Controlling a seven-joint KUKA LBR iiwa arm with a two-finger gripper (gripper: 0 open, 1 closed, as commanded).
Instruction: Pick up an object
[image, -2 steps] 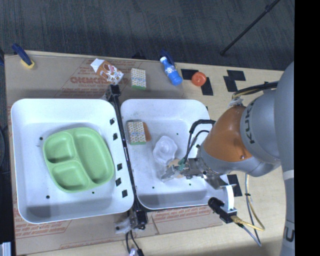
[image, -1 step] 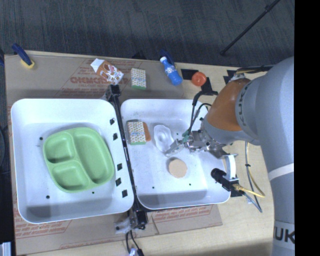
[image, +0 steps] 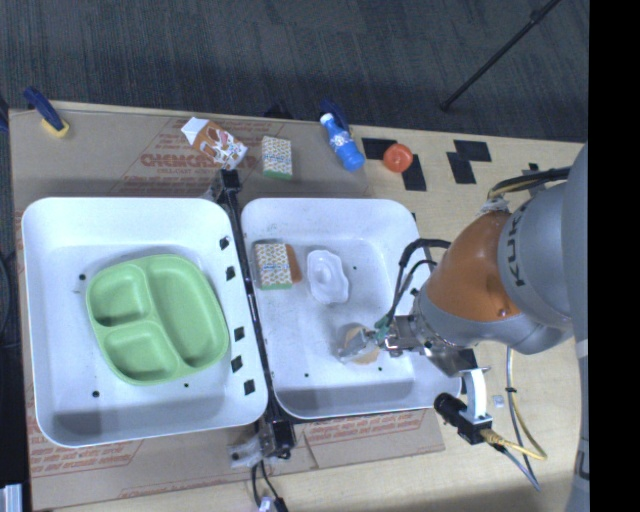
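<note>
Green plate (image: 155, 317) (smooth, three-compartment)

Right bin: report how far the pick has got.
Done: the arm has reached into the right bin, gripper beside a small tan object on the bin floor. In hand: nothing visibly held. Left: gripping and lifting; the sponge and clear plastic piece lie untouched.

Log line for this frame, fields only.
gripper: low in right bin | beside small tan object | grasp: unconfirmed | green tray: left bin
</note>
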